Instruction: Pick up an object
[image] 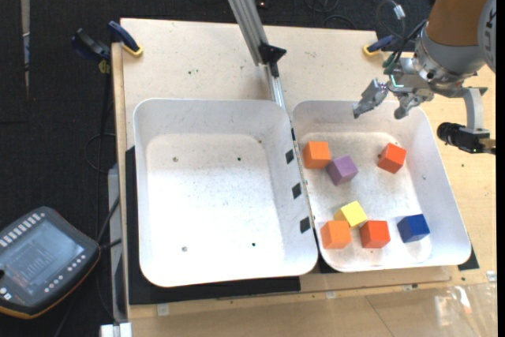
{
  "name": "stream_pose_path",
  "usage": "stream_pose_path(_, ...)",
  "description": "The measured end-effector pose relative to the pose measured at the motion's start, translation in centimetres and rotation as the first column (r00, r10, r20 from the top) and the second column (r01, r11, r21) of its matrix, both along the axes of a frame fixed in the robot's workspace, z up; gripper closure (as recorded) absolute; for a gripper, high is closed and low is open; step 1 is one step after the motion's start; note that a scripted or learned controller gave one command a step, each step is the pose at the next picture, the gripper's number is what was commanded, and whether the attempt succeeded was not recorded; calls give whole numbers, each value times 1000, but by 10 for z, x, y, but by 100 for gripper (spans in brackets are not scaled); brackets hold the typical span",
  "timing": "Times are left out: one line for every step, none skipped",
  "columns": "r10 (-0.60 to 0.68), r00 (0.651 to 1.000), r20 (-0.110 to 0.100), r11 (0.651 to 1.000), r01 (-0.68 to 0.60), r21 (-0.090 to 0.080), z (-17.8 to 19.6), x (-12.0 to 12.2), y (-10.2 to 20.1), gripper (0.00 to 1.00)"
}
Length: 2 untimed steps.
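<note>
Several small cubes lie in the right bin: an orange one, a purple one, a red-orange one, a yellow one, another orange one, a red one and a blue one. My gripper hangs above the bin's far edge, up and to the right of the cubes. Its two fingers are spread apart with nothing between them.
The left bin sits beside the right one, sharing a middle wall. A slanted metal pole rises from the bench behind the bins. Clamps mark the bench's far corners. A teach pendant lies at the lower left.
</note>
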State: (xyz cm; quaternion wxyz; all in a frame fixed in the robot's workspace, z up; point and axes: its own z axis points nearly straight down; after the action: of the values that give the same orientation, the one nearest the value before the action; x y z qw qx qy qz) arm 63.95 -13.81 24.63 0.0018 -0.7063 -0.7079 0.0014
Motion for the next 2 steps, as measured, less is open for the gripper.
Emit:
stream_pose_path(1, 1000, 4, 1000, -1, -1, 3, 1, 0, 0)
stream_pose_path(-2, 1000, -1, 1000, 2, -1, -57, 6, -5, 0)
